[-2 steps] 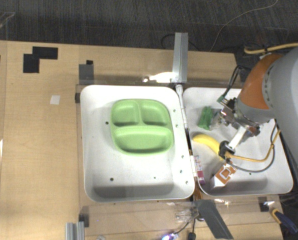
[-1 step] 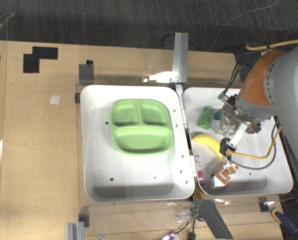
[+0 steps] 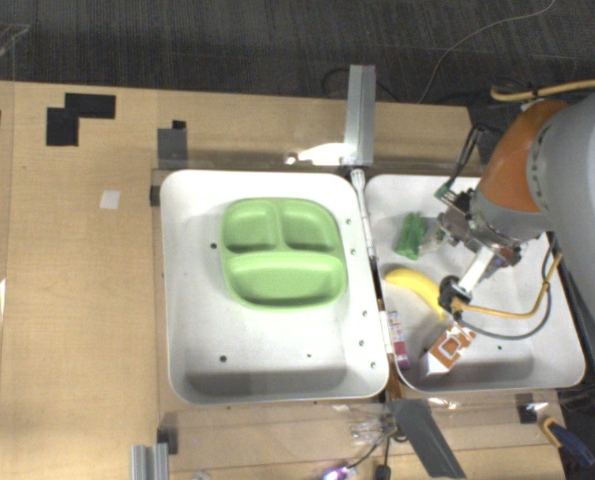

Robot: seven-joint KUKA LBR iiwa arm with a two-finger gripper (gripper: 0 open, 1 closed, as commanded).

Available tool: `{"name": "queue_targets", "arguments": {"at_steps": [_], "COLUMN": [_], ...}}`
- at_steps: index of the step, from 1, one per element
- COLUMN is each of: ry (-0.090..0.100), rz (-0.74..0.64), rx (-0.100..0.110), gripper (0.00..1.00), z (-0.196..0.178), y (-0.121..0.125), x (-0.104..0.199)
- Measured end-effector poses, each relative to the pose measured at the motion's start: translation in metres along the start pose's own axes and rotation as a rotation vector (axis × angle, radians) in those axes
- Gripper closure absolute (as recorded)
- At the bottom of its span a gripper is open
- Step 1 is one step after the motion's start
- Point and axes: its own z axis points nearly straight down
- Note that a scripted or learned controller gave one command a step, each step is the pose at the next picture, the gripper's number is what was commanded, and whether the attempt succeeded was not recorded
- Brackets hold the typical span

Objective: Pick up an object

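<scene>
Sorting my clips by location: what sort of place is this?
Probably a robotics lab bench: a grey arm reaches over the right white bin with a banana, beside a left white bin holding a green divided plate.

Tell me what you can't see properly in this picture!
1. Right bin: its right side is covered by the arm, camera view.
2. Orange packet: too small to read its print, camera view.
3. Small green thing: too blurred to name, camera view.
4. Pinkish thing by the bin's left wall: tiny and blurred, camera view.
</scene>
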Motion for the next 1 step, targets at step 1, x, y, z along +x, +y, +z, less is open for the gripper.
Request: {"name": "queue_targets", "arguments": {"at_steps": [1], "ry": [-0.009], "rz": [-0.19], "rx": [0.016], "gripper": [0.0], "z": [-0.0235], "y": [-0.0904], "x": [-0.0432]}}
